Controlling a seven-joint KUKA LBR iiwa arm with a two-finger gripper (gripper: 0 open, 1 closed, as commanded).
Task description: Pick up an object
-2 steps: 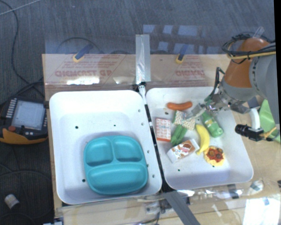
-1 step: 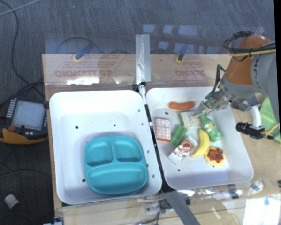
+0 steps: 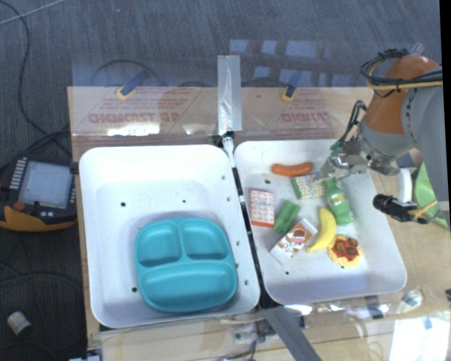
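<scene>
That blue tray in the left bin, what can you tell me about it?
The blue tray is a turquoise dish with rounded corners that looks like smooth moulded plastic. Ridges split it into three compartments: two smaller ones at the far side and one long one at the near side. All three look bare. It lies flat and right side up on the floor of the left bin, toward its near right corner, turned slightly askew. Nothing else touches it.

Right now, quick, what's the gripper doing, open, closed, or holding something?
Gripper: cannot be told; it sits low over the right bin near the green bottle.
</scene>
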